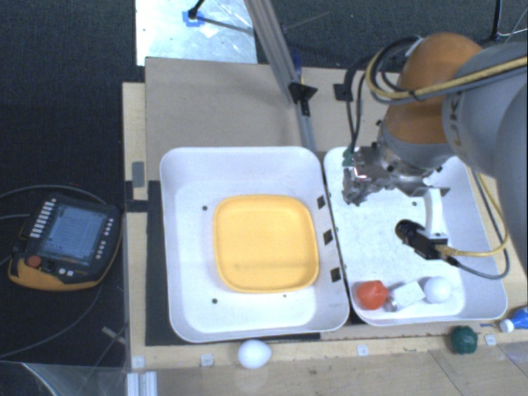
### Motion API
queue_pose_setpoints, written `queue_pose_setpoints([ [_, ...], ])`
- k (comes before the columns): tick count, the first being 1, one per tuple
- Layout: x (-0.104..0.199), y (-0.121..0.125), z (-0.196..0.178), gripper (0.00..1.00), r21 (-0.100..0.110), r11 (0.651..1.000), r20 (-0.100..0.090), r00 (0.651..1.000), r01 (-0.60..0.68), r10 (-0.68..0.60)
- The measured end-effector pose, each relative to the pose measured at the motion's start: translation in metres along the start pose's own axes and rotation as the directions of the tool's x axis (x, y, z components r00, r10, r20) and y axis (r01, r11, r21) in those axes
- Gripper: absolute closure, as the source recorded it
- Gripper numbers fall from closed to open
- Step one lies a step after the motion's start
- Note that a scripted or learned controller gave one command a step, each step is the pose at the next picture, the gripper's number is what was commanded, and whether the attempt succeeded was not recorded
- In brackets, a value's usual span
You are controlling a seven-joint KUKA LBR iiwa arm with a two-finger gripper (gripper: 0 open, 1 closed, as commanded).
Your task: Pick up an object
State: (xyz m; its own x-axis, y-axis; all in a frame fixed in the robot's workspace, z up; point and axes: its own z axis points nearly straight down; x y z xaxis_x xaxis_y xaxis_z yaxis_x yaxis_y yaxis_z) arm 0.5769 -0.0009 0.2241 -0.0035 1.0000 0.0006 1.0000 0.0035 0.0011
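While the end effector [356,185] hangs over the right bin [470,308], I cannot tell its grip state. Well below it lie a red ball [370,294] and a white ball [436,289], with a small white block [406,295] between them.

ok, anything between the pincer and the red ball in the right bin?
Nothing visible. The pincer is over the right bin's upper left; the red ball lies at its lower left, bare floor between. A small white block lies just right of the ball.
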Motion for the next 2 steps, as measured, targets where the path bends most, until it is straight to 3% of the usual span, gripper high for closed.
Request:
queue_pose_setpoints([
  [1, 0.041, 0.034, -0.012, 1.0, -0.002, 1.0, 0.0, 1.0, 0.0, 0.0],
  [2, 0.081, 0.07, -0.001, 1.0, 0.0, 1.0, 0.0, 1.0, 0.0, 0.0],
])
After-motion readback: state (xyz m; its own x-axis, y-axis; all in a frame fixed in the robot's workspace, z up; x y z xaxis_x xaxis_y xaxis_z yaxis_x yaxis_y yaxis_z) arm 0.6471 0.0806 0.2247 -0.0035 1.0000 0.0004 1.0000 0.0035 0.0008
